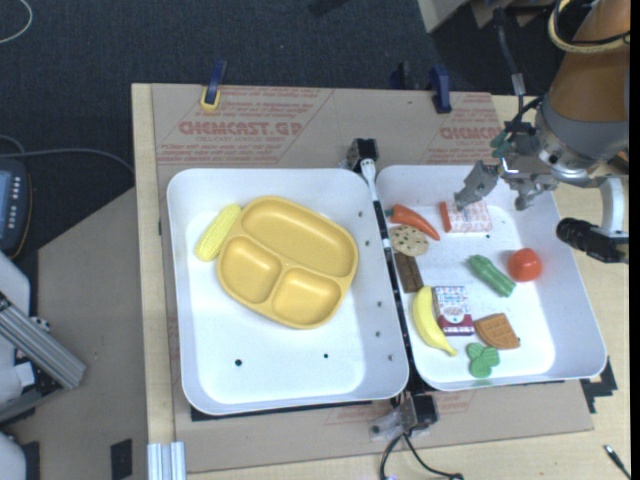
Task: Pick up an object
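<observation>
My gripper (pixel 497 194) hangs over the far part of the right bin (pixel 575 313), open, with nothing between its fingers. Its left finger (pixel 472 189) is just above a white and red packet (pixel 468 218). Lying in this bin are a carrot (pixel 413 220), a cookie (pixel 407 239), a brown bar (pixel 408 271), a banana (pixel 430 320), a small carton (pixel 453 308), a green pickle (pixel 491 275), a red tomato (pixel 524 264), a toast slice (pixel 497 331) and a green piece (pixel 482 360).
The left bin (pixel 190 318) holds a yellow divided plate (pixel 285 260) with a corn cob (pixel 217 231) at its left edge. A black divider rail (pixel 385 258) runs between the bins. The arm's orange band (pixel 595 63) rises at the right.
</observation>
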### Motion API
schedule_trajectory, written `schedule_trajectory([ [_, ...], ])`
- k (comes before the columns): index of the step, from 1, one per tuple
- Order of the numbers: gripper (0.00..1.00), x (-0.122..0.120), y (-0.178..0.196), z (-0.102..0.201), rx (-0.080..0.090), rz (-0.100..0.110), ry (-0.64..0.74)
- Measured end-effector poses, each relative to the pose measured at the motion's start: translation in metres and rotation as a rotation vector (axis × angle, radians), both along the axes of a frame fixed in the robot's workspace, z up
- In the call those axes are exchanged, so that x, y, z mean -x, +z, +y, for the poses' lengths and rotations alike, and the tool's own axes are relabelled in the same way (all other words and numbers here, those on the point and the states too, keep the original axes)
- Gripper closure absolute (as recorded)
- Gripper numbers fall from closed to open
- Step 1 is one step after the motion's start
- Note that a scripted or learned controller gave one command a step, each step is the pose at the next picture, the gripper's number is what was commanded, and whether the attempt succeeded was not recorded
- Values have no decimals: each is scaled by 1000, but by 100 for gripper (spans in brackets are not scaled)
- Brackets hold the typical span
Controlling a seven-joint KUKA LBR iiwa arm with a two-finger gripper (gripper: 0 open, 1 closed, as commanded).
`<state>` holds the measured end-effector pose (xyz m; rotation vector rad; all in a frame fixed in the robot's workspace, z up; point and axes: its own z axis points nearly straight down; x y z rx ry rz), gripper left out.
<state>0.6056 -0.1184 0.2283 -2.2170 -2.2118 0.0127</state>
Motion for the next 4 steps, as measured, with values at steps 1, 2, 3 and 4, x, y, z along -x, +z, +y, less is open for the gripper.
schedule_trajectory([
  [1, 0, -3, 7, 0, 2, -14, 2],
  [2, 0, 2, -45, 10, 0, -6, 3],
  [3, 0, 1, -87, 10, 0, -8, 2],
  [4, 0, 1, -140, 10, 1, -7, 2],
])
